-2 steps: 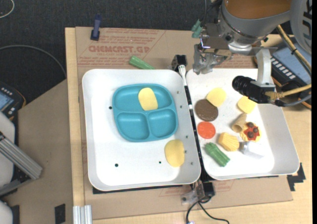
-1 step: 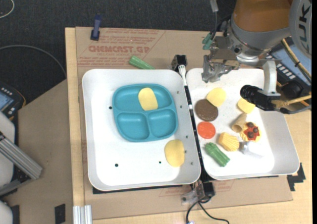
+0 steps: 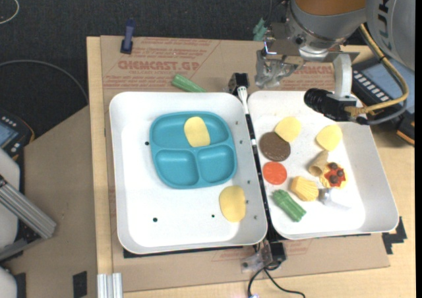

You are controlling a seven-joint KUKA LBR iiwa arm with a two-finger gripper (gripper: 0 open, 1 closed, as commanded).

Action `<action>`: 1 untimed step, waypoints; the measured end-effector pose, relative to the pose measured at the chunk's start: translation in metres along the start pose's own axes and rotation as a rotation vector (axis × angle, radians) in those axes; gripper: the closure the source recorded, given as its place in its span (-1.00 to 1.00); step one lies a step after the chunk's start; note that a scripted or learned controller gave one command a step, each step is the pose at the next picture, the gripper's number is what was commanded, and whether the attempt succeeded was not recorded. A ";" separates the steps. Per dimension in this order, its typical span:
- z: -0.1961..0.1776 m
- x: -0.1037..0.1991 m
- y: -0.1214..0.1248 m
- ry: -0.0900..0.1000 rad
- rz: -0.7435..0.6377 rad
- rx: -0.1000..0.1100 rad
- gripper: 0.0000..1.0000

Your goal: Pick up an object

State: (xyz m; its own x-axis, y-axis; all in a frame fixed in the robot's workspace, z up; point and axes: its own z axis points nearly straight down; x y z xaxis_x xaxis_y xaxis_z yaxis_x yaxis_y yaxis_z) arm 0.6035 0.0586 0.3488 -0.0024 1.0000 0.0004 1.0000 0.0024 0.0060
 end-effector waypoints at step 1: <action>0.021 -0.022 -0.058 0.000 0.005 0.013 1.00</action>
State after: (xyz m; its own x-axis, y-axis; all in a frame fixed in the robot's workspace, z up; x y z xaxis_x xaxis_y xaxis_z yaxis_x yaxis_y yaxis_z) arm 0.5459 0.0361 0.3272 0.0027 1.0000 0.0000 1.0000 -0.0027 -0.0074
